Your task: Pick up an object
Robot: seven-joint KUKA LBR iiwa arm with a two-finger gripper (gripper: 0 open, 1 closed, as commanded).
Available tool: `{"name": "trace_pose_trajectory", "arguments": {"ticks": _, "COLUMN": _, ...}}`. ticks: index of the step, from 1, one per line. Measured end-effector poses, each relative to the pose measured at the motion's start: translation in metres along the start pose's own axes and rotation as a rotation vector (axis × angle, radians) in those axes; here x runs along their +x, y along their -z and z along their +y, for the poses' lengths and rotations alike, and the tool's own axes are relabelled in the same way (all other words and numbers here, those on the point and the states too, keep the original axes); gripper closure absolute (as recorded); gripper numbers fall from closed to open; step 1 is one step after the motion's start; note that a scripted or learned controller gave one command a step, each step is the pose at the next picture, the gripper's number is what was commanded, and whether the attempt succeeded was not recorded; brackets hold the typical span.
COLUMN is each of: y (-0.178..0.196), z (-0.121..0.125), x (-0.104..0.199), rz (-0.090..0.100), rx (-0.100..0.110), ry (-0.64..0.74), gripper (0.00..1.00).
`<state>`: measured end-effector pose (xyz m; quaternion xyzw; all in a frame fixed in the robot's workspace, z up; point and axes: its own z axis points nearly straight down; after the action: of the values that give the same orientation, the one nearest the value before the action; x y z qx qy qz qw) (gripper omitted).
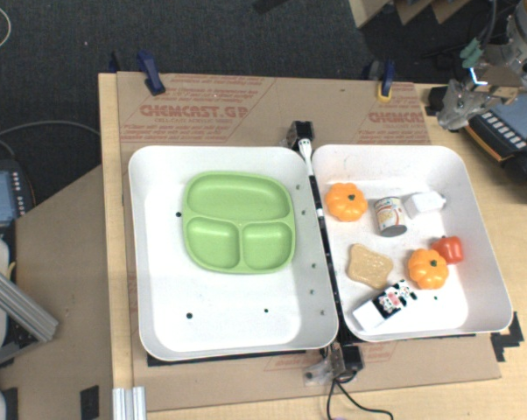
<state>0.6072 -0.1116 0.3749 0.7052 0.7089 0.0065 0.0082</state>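
The right bin (482, 234) holds several small objects. An orange pumpkin (346, 201) lies near its left wall, with a small can (389, 216) and a white block (425, 203) to its right. Lower down are a slice of bread (369, 265), a second orange pumpkin (428, 269), a red pepper (450, 249) and a black-and-white carton (388, 303) by the front wall. My gripper (460, 101) sits beyond the bin's far right corner, high and away from every object, with nothing visibly in it.
The left bin (158, 304) holds a green divided plate (239, 221). A black clamp (302, 135) sits where the two bins meet at the back. Blue (150, 73) and yellow (386, 90) clips hold the cardboard base.
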Motion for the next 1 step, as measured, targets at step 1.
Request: {"name": "trace_pose_trajectory", "arguments": {"ticks": 1, "y": -0.0494, "z": -0.0625, "x": 0.0235, "rz": 0.004, "rx": 0.027, "ry": -0.006, "gripper": 1.0}}
